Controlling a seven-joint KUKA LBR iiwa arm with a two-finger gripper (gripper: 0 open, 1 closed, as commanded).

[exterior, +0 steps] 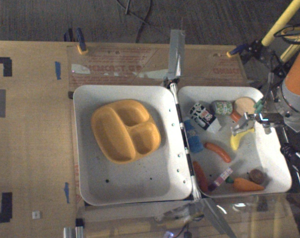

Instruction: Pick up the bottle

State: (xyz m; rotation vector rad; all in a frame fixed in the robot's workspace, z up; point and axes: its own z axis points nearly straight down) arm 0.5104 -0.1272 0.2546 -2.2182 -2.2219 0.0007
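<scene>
While pincer (245, 124) grip cannot be told, glossy orange sectioned plate (126, 130), smooth white bins (135, 182).

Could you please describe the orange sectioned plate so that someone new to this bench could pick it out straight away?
Start at the left white bin of the two side by side. The orange plate lies in its upper half, a rounded tray split into compartments. It is far larger than the small toy foods, such as the carrot, which all lie in the right bin.

Divided plate (126, 130) in left bin (85, 148); sausage (218, 151), carrot (248, 184), carton (203, 115) in right bin (283, 175).
</scene>
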